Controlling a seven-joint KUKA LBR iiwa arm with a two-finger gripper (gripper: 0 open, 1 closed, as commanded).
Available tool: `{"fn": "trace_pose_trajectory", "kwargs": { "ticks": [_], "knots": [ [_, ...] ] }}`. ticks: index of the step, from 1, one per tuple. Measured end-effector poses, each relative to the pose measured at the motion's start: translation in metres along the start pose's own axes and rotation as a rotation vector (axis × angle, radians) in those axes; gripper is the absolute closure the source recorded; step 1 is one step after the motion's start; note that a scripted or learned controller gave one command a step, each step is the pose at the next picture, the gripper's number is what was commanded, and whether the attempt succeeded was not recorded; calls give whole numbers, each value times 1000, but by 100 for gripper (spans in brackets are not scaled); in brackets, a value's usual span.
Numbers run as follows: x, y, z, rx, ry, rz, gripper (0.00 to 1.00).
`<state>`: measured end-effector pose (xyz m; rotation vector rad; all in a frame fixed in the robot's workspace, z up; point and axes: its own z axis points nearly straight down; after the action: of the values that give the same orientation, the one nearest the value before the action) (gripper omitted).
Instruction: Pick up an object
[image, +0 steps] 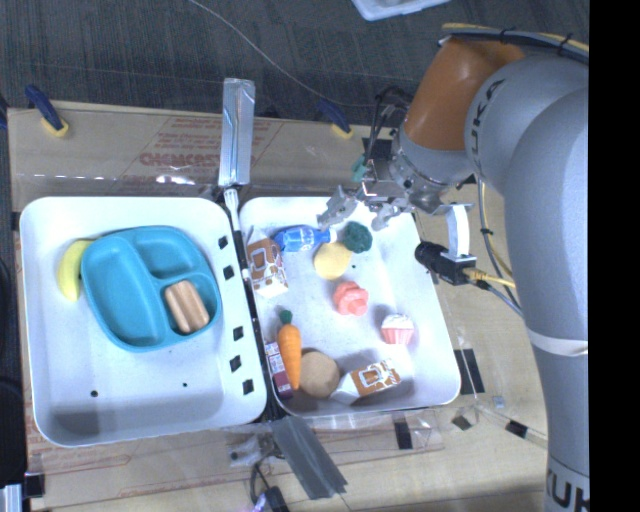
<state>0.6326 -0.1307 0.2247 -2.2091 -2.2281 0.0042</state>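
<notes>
Two white bins sit on your bench. Your tool (362, 203) hangs over the right bin (432, 345), fingers spread apart, gripping nothing. No toy is picked yet. A dark green ball (357, 237) lies just below it; next, lower and close.

White bins (60, 400) hold bright things — a blue tray (125, 290), a yellow banana (68, 268), an orange carrot (289, 345). A pink cupcake (397, 328), dark green ball (357, 237) and yellow lemon (332, 261) lie near — the arm (530, 150) grey, banded orange.
</notes>
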Motion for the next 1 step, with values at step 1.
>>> {"fn": "trace_pose_trajectory", "kwargs": {
  "ticks": [1],
  "knots": [
    [-24, -13, 133, -2, -1, -41, 0]
  ]
}}
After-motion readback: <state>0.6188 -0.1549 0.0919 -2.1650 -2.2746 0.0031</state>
